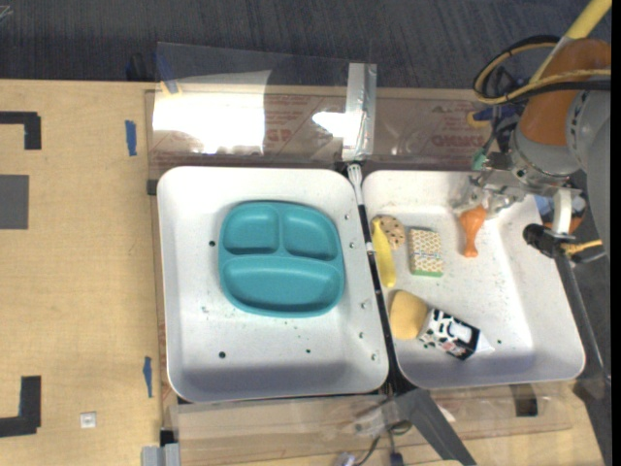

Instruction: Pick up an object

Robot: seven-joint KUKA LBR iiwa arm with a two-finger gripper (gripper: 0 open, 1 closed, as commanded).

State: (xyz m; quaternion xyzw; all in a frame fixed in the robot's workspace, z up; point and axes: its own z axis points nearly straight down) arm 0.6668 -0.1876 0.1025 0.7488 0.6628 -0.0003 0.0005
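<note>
At the frame's lower right, a black-and-white patterned pouch (452, 335) lies touching a yellow rounded block (407, 314) in the right white bin (543, 352). Further up, the small orange carrot-shaped toy (472, 230) sits beneath the gripper (488, 194); jaws' state cannot be told. Judged light, stiff, slippery; grip mid-body.

Dark blue-grey carpet (291, 8) lies beyond a tan wooden bench (68, 289) marked with black tape (24, 129) and blue tape (130, 137); glare brightens a clear plastic sheet (223, 115).
</note>
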